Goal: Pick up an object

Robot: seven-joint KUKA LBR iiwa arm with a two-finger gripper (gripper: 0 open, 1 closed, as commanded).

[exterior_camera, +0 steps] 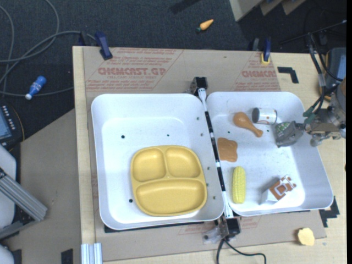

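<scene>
Reaching in from the right edge, low and roughly level, wrist hardware pale and partly cropped. Gripper (287, 134) at the arm's leftward end, pointing left with a slight downward tilt, dark grey with a green patch on top. Fingertips too blurred to read.

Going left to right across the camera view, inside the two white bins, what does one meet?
yellow divided plate → brown flat piece → corn cob → chicken drumstick → small metal can → brown and white toy → gripper
</scene>
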